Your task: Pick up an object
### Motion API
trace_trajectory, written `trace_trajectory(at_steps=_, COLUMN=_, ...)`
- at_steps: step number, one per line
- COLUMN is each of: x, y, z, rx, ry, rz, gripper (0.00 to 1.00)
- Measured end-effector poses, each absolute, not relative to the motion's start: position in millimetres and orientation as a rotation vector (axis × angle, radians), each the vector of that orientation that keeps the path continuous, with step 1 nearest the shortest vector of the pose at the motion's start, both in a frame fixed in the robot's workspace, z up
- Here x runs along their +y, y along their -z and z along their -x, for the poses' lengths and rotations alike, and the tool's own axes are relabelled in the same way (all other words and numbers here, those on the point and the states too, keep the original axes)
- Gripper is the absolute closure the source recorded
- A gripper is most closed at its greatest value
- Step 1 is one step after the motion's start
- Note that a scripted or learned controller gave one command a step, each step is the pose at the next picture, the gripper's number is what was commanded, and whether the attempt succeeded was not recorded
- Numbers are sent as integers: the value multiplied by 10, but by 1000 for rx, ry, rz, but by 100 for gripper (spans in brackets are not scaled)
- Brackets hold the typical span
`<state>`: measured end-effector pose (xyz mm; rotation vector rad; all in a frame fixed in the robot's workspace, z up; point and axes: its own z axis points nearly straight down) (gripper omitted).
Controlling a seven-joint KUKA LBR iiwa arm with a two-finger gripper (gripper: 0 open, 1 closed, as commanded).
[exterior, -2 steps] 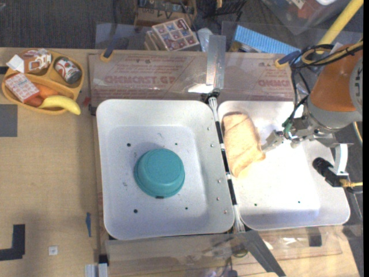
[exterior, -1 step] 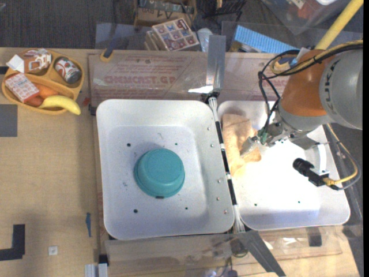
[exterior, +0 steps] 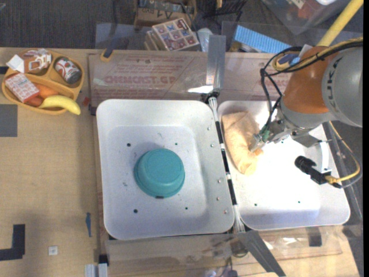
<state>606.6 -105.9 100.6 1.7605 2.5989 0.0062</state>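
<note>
Two white bins sit side by side on the bench; the left bin [exterior: 115,126] has a teal bowl [exterior: 159,172] lying upside down near its middle; the right bin [exterior: 300,212] has a soft tan cloth [exterior: 239,140] bunched up at its left side, close to the wall between the bins. The grey arm [exterior: 340,85] with the orange band reaches in from the right, and its gripper [exterior: 258,148] is down low at the right edge of the cloth — touching it or just about; the tip is too small and blurry to say how wide it is, or if it has any cloth pinched in it. A yellow tray [exterior: 11,91] with a banana [exterior: 60,103] and other toy food sits far off — at the top left of the bench.
</note>
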Motion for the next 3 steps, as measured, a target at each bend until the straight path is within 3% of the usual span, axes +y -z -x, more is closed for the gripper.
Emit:
trace_trajectory(at_steps=1, x=-1064, y=-1007, z=-6066, rx=2598, ry=-5, rz=-1760, gripper=0)
trace_trajectory(at_steps=2, x=-1060, y=-902, z=-6114, rx=2612, ry=-6, rz=-1733, gripper=0)
trace_trajectory(at_steps=3, x=-1055, y=-997, z=-6128, rx=2612, ry=-11, rz=-1733, gripper=100)
